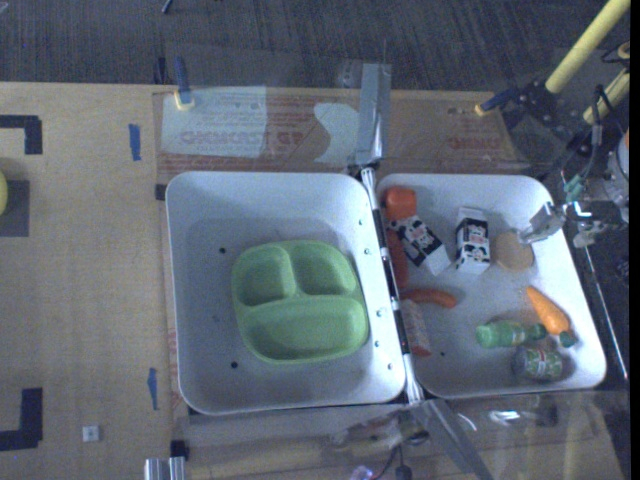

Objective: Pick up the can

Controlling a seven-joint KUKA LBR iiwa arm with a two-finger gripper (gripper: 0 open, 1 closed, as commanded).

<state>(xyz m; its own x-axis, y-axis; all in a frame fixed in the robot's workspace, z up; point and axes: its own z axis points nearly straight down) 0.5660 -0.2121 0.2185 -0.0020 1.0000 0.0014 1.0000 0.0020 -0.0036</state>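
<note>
The can (538, 363) lies in the front right corner of the right bin (500, 190). It is silver with a green and red label. A green bottle (510, 334) lies just behind it, touching or nearly so. My gripper (547, 223) hangs over the back right part of the same bin, beside a tan round item (514, 253). It is well behind the can and apart from it, with nothing seen in its grasp.
In the right bin also lie a carrot (548, 310), two cow-patterned cartons (472, 242) (420, 240), an orange item (401, 201) and a red sausage (432, 296). The left bin (200, 208) holds a green divided plate (299, 301).
</note>
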